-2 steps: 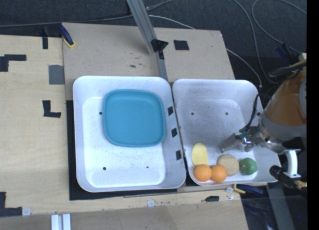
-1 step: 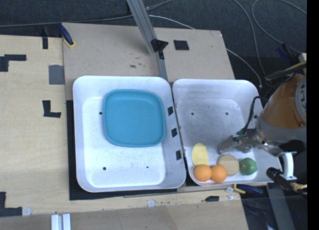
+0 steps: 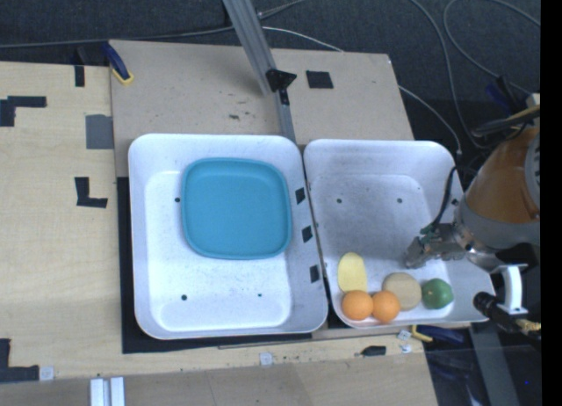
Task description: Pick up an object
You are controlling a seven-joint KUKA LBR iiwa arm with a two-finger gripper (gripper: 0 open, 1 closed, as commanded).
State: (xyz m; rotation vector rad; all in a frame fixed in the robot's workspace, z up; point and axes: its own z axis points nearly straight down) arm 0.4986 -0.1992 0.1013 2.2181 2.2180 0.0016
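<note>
Along the front edge of the right bin (image 3: 378,193) lie several small items: a yellow piece (image 3: 352,271), two orange balls (image 3: 356,305) (image 3: 385,306), a beige lump (image 3: 402,288) and a green ball (image 3: 436,293). My gripper (image 3: 428,249) hangs low over the bin's right side, just above the beige lump and the green ball. Nothing shows between its dark fingers.
The left bin (image 3: 158,290) holds a blue square plate (image 3: 235,207). A grey metal bar (image 3: 255,35) slants down from the top to the gap between the bins. Cables (image 3: 421,9) lie on the dark floor at the back right.
</note>
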